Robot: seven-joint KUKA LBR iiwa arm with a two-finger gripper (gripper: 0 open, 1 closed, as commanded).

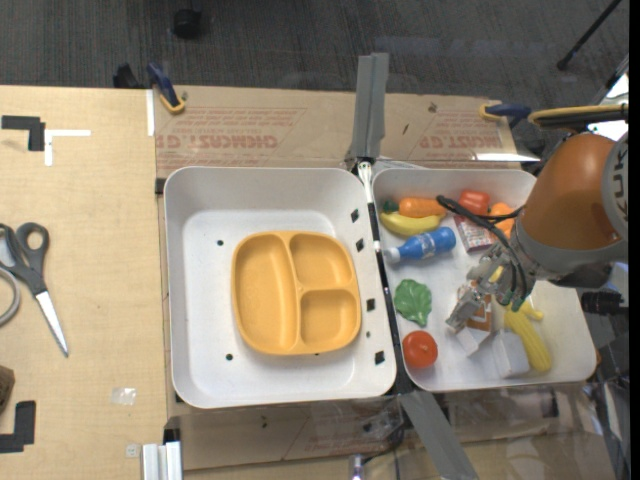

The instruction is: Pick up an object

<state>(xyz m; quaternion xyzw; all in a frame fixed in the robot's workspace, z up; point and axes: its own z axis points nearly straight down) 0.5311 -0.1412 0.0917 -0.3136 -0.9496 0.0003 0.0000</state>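
The arm is reaching in from the right edge of the frame, its orange band sitting over the upper right of the right bin, and the gripper is hanging low over the middle of that bin — whether its fingers are parted or closed on anything cannot be told from here. Around it are lying a green leafy piece, a red tomato, a yellow corn cob, a blue bottle, a banana and a carrot. The left bin is holding a yellow divided plate — scissors are lying at the far left.
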